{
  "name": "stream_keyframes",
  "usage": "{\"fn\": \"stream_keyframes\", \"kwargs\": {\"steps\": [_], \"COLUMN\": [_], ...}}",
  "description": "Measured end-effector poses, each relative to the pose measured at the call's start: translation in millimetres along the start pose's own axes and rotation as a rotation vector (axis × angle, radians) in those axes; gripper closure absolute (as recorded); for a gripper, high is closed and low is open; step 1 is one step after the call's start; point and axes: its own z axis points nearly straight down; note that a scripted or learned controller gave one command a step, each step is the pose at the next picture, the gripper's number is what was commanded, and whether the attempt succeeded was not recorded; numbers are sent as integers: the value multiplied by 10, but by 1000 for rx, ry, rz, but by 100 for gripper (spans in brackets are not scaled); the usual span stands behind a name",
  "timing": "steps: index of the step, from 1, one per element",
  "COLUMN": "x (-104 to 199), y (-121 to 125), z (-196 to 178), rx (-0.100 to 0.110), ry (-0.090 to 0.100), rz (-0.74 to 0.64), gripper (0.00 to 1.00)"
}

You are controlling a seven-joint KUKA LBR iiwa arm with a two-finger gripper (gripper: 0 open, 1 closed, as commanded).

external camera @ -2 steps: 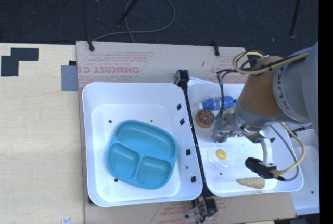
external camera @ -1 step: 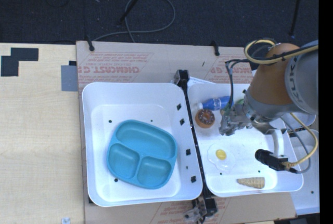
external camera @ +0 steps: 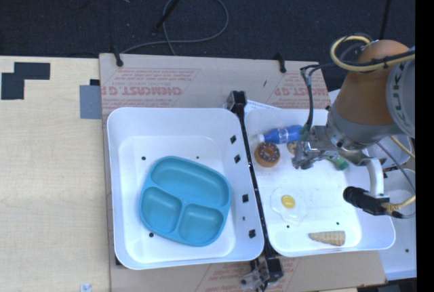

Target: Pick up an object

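My gripper (external camera: 303, 156) hangs low over the right bin (external camera: 380, 243), near its back middle. A blue bottle (external camera: 283, 133) lies just behind and left of it, and a chocolate doughnut (external camera: 267, 154) sits to its left by the divider. A fried egg toy (external camera: 288, 202) lies in front of the gripper, and a beige cone-shaped piece (external camera: 328, 238) rests near the bin's front edge. A small green object (external camera: 338, 163) peeks out beside the wrist. Nothing is seen between the fingers.
The left bin (external camera: 125, 135) holds a blue divided plate (external camera: 184, 200). A black divider bar (external camera: 247, 175) runs between the bins. A black cable piece (external camera: 366, 201) with yellow wires hangs over the right bin's right side.
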Motion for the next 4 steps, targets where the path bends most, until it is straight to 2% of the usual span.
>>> {"fn": "stream_keyframes", "kwargs": {"steps": [1,2,3,4], "x": [-32,540,1099,1530], "y": [5,44,-29,47], "z": [-622,-659,-530,-473], "rx": [-2,1,4,3], "ry": [-1,1,1,0], "rz": [0,-4,-3,-3], "gripper": [100,100,100,100]}}
